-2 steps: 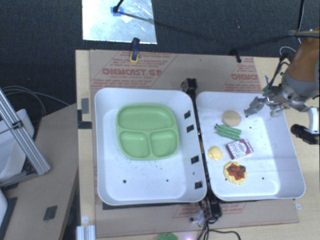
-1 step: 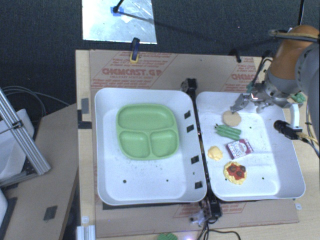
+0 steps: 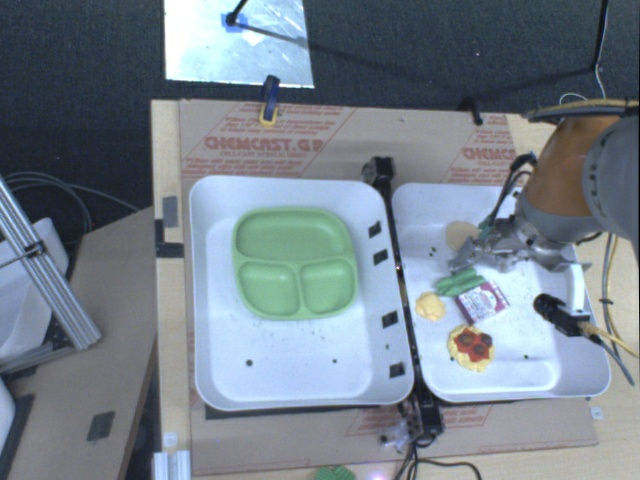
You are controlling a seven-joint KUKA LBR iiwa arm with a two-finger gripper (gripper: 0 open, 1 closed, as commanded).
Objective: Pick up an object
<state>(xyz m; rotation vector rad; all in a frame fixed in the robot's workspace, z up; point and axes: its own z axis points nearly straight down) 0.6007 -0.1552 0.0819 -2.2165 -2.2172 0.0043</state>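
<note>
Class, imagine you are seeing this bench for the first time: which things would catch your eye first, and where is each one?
The pale green divided plate stands out most, lying alone in the left white bin. Next comes the grey arm with its orange band, reaching in from the right, its gripper low over the right bin by a green toy. Around it lie small toy foods, among them a pizza slice and a pink packet.
</note>
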